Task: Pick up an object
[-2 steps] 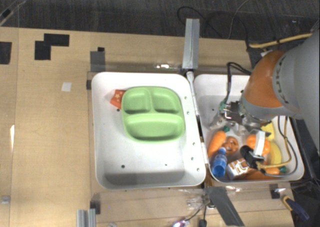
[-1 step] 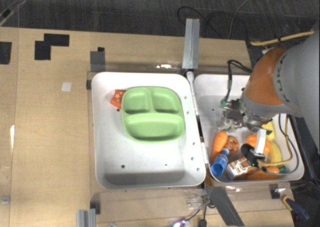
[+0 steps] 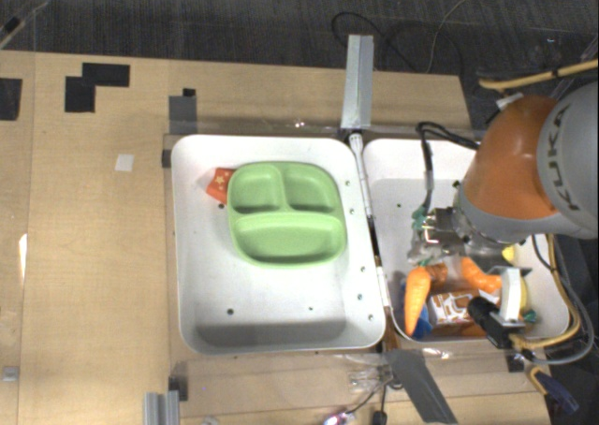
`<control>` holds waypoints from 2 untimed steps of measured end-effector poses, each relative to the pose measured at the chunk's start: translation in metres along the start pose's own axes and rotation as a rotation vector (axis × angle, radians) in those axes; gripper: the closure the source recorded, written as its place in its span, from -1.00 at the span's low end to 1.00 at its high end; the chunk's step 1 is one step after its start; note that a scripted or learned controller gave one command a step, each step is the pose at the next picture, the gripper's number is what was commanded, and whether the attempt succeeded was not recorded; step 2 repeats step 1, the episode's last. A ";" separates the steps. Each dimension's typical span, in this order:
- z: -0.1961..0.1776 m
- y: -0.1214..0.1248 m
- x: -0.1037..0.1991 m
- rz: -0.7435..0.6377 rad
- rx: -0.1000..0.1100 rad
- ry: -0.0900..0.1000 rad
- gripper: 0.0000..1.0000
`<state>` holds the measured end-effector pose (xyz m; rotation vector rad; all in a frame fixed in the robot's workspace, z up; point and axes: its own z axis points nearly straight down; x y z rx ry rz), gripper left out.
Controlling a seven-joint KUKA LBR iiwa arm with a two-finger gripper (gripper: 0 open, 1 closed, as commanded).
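The carrot (image 3: 416, 290), orange with a green tip at its upper end, lies in the right bin (image 3: 398, 170) near that bin's left wall, toward the front. It stands nearly upright along the view, tilted slightly. Just beside it, to the right, lies a brown and white packet (image 3: 456, 309), and a small blue thing (image 3: 423, 324) shows at the carrot's lower end, touching or nearly touching it; what the blue thing is I cannot tell. A second orange piece (image 3: 480, 276) lies just right of the carrot and partly under my wrist. A yellow thing (image 3: 508, 253) peeps out at the edge of my arm (image 3: 524, 170), too hidden to name.

My end effector (image 3: 432, 229) hangs over the right bin just above the carrot's green tip, with cables running along it. My wrist and the orange band cover it from above, so whether it is released or clenched I cannot tell. My arm hides much of the right bin's middle and right side.

The left bin (image 3: 201, 255) holds a green divided plate (image 3: 284, 211) in its rear half, with a small red and orange thing (image 3: 219, 185) tucked at the plate's left edge. Both bins sit side by side on the wooden bench (image 3: 84, 255).
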<state>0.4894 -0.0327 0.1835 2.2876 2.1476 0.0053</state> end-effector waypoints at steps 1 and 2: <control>-0.022 0.001 -0.032 -0.042 0.005 0.000 1.00; -0.022 0.001 -0.032 -0.042 0.005 0.000 1.00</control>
